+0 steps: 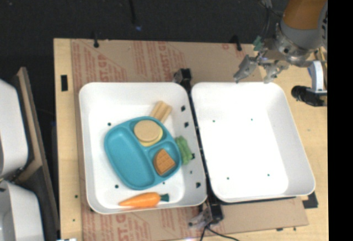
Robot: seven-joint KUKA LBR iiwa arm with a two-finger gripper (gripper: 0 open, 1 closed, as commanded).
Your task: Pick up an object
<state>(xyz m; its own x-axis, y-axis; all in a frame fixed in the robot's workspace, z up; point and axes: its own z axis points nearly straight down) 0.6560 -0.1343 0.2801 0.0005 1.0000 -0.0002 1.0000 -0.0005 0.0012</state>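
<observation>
Nearest me, an orange carrot (144, 199) lies in the left bin (91, 124) beside a blue tray (124, 160). My gripper (255, 73) hangs spread and unladen above the right bin's (287, 140) far rim.

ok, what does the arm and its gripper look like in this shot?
The arm has an orange band above a grey metallic wrist. The gripper is grey with two thin fingers, plus a small green part near its base. Thin dark cables run beside the wrist.
</observation>
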